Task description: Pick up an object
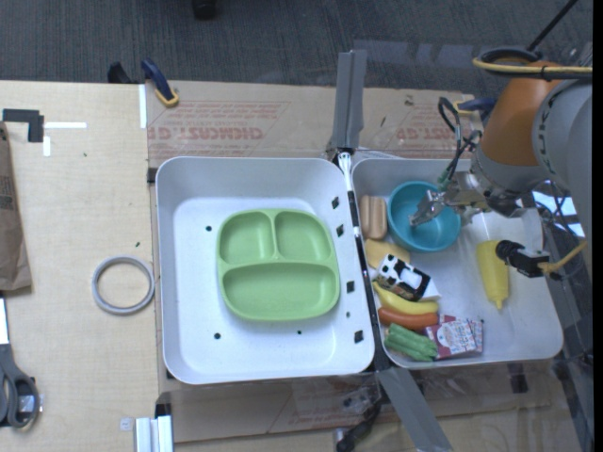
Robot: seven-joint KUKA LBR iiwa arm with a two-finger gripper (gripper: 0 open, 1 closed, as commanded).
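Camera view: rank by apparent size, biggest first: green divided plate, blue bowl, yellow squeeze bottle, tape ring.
1. green divided plate
2. blue bowl
3. tape ring, close to the bowl in outline, so this order is unsure
4. yellow squeeze bottle

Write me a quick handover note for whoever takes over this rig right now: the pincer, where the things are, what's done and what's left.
Pincer: hanging over the blue bowl in the right bin; nothing is visibly held.
Right bin: blue bowl at the back, hot dog bun beside it, toy cow on a banana, a red and a green vegetable and a small red packet in front, yellow squeeze bottle to the right.
Left bin: green divided plate.
Done: nothing picked up yet.
Left: grasp an object and lift it.
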